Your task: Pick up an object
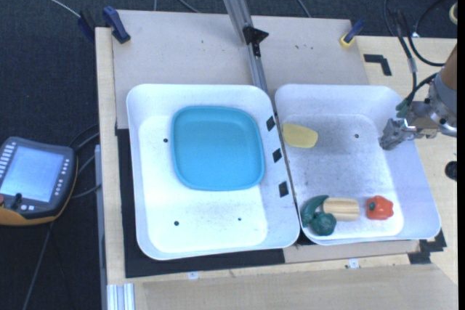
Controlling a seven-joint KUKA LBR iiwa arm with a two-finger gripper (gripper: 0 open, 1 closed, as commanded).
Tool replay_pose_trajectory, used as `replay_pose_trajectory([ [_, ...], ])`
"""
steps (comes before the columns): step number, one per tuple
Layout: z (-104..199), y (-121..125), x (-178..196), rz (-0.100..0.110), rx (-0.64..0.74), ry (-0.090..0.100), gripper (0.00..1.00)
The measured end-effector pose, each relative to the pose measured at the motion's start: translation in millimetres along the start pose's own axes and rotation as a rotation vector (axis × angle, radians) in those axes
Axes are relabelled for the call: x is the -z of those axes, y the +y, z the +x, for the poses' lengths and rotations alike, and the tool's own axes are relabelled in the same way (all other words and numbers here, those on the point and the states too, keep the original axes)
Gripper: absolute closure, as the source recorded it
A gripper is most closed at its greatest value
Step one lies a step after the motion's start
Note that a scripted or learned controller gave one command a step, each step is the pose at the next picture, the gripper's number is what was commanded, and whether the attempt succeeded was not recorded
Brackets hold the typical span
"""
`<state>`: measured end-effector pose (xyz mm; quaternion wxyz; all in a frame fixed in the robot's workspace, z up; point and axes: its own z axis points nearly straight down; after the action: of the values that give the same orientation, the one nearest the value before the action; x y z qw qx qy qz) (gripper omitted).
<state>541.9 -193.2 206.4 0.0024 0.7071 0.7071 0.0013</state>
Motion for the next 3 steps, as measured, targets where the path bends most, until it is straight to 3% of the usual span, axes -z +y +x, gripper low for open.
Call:
replay_pose_trajectory([
  [1, -3, 5, 43, 0.001, 0.0, 0.0, 1.0],
  [3, 103, -7, 53, 0.004, 0.005, 0.003, 1.0],
])
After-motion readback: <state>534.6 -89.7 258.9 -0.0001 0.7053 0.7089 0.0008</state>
